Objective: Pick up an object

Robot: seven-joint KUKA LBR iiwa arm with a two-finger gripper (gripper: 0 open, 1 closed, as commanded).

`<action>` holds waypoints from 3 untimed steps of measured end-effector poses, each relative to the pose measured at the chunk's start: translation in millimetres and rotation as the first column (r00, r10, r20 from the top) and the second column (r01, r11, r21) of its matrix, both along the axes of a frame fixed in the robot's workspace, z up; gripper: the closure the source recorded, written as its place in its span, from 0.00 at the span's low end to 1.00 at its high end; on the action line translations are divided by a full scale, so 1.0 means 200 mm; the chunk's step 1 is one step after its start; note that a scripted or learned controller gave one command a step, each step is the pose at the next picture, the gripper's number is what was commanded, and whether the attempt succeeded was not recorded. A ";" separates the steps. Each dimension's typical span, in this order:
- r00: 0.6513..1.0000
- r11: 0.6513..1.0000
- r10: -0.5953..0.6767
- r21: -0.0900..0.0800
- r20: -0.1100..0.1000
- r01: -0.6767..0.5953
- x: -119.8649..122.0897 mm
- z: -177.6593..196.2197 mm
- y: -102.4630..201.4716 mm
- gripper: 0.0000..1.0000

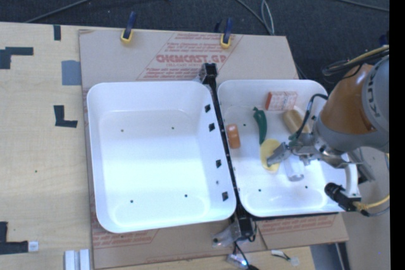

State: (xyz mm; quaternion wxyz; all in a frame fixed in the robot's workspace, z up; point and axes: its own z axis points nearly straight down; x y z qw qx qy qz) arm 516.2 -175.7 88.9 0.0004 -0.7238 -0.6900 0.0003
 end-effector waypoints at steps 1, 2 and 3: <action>0.999 0.999 0.053 0.000 0.003 -0.053 0.46 0.01 0.20 0.00; 0.999 0.999 0.049 0.000 0.000 -0.049 0.51 0.00 0.16 0.00; 0.999 0.999 0.049 0.000 0.001 -0.049 0.63 0.00 0.19 0.00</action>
